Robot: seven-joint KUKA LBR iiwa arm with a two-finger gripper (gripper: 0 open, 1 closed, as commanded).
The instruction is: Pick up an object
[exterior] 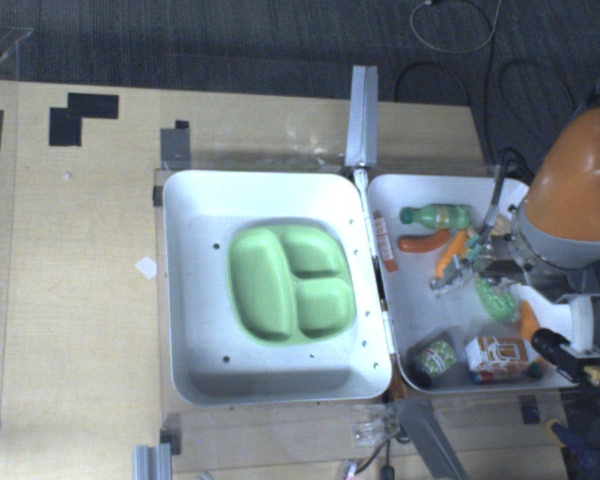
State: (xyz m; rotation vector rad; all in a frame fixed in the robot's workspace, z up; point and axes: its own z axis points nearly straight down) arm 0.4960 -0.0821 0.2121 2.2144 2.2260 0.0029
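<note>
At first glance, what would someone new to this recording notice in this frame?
The big green divided tray sitting in the middle of the left bin stands out most. Next comes the orange band of the arm at the right, with its pincer low over the right bin. That bin is cluttered: a green bottle near the top, a small carton and a dark round can at the bottom.

**A robotics lab bench**

This is a robot test station. A pale wooden bench (70,298) carries two shallow white bins (190,368) fixed by metal brackets (361,118). Left of the gripper (460,268), black marker patches (80,116) sit on the benchtop; behind it, loose cables (460,28) trail over grey carpet (180,18).
</note>
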